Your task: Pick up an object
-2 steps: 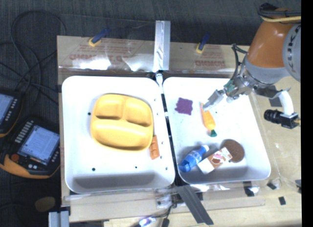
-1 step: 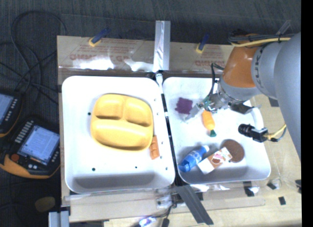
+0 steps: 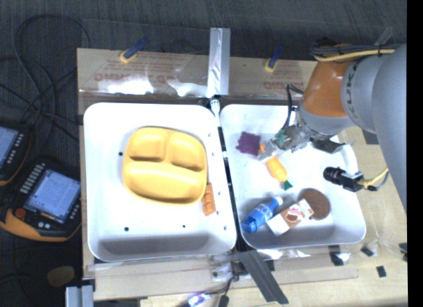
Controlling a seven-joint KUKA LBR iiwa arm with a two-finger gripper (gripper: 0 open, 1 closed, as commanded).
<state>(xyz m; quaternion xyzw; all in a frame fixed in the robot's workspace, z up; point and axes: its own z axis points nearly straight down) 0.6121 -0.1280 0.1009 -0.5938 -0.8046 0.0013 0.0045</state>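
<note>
My gripper [image 3: 283,140] hangs low over the upper middle of the right bin [image 3: 344,233], under the orange-banded wrist. A purple block [image 3: 249,143] lies just to its left. An orange and yellow carrot-shaped toy [image 3: 277,169] lies directly below it, close to the tip. Lower in the same bin are a blue bottle [image 3: 262,213] on its side, a white and red packet [image 3: 291,217] and a brown round piece [image 3: 316,203]. Something small and teal shows at the gripper tip, too small to identify.
The left bin [image 3: 99,233] holds a large yellow divided tray [image 3: 165,165] and a small orange piece [image 3: 209,200] by the dividing wall. A black cable connector [image 3: 340,176] hangs at the right bin's right side. Handheld pendants [image 3: 46,196] lie left of the bench.
</note>
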